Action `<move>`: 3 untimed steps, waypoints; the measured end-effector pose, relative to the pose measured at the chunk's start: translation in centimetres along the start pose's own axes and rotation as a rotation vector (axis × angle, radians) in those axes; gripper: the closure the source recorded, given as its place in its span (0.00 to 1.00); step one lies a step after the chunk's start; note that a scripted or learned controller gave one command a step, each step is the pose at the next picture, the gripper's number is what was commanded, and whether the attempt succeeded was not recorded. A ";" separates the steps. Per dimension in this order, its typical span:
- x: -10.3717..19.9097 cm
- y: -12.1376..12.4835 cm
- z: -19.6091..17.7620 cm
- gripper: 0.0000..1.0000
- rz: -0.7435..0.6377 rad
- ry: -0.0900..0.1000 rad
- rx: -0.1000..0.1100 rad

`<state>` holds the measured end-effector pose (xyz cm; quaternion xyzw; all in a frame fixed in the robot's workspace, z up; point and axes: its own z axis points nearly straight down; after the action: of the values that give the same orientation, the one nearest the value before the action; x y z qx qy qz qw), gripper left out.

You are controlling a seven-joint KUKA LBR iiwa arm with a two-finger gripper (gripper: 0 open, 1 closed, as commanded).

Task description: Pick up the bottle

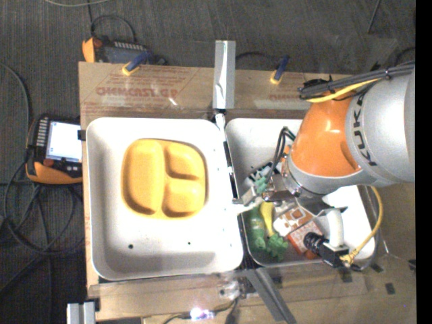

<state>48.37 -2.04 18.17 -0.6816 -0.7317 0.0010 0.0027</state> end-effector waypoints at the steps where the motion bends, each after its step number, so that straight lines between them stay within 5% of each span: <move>1: -8.3 -0.5 -12.3 0.00 -0.149 -0.006 -0.004; 2: -0.1 0.0 -2.9 0.00 -0.261 -0.001 -0.001; 3: 0.1 14.6 -4.1 0.00 -0.587 -0.008 -0.002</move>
<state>62.98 -0.93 22.21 -0.4409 -0.8976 0.0020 -0.0006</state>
